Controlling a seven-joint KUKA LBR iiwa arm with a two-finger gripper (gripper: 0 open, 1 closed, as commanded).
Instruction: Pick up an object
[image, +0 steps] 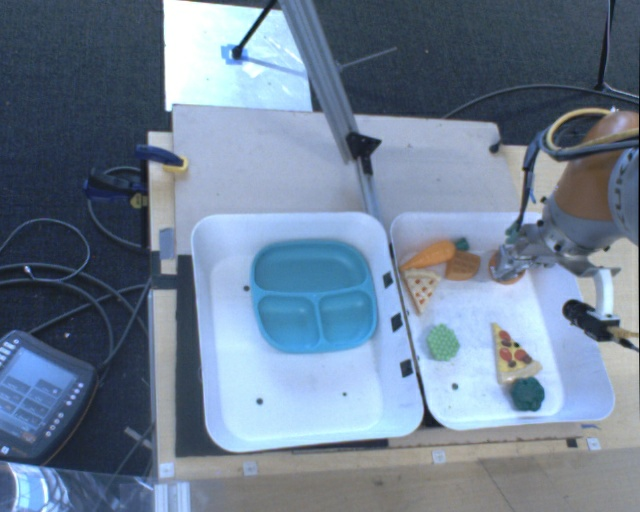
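My gripper (504, 266) is low over the far right part of the right bin (580, 400), just right of a brown flat toy (463, 266). A small reddish-brown piece (510, 278) shows right under the gripper. An orange carrot (431, 254) lies to the left of the brown toy, and a small pizza wedge (421, 291) sits below the carrot. Further toward the front lie a light green leafy toy (443, 343), a larger pizza slice (512, 352) and a dark green broccoli (528, 393).
The left bin (230, 400) holds a blue divided plate (313, 295). A slanted metal pole (335, 90) with a black clamp reaches down to the gap between the bins. The grey arm with its orange band (600, 190) hangs over the right bin's far right corner.
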